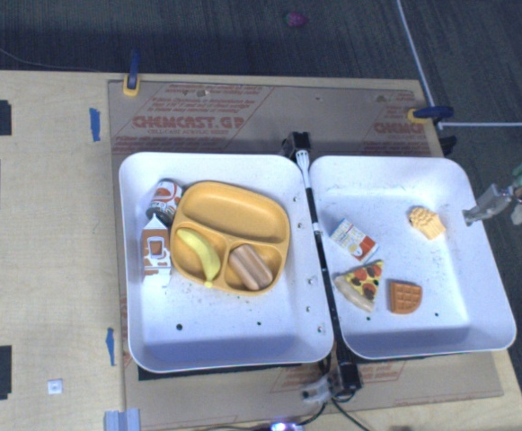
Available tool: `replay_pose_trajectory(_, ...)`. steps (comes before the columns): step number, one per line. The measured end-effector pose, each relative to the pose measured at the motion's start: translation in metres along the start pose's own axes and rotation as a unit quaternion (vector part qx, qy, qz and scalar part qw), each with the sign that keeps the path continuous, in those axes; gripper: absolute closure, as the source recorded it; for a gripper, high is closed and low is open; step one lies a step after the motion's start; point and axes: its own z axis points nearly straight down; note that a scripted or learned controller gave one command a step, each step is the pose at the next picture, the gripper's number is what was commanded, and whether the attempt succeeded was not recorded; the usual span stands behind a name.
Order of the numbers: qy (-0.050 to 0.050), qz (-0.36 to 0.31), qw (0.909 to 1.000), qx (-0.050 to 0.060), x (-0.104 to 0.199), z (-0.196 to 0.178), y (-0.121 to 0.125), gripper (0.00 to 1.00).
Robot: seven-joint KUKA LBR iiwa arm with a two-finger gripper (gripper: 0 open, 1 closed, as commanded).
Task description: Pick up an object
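Observation:
The right bin (pixel 476 330) holds a small white and red carton (pixel 352 238), a pizza slice (pixel 361 282), a brown waffle (pixel 404 296) and a yellow crinkled piece (pixel 428 222). My gripper (pixel 501 201) sits at the right rim of this bin, just right of the yellow piece and apart from it. Most of the arm is cut off by the frame's right edge. No object shows in the gripper.
The left bin (pixel 216 339) bears a yellow divided plate (pixel 234 209) with a banana (pixel 200 254) and a hot dog (pixel 252 268). A can (pixel 163 201) and a carton (pixel 155 250) lie beside the plate's left side. A blue clamp (pixel 431 113) grips the board behind the right bin.

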Motion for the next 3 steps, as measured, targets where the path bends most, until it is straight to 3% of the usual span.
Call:
replay_pose_trajectory(1,0.000,0.000,1.0000,0.001,0.022,0.123,0.005,0.00)
replay_pose_trajectory(2,-0.001,0.000,1.0000,-0.001,0.021,0.169,-0.036,0.00)
replay_pose_trajectory(3,-0.002,0.001,1.0000,-0.003,0.021,0.159,-0.036,1.00)
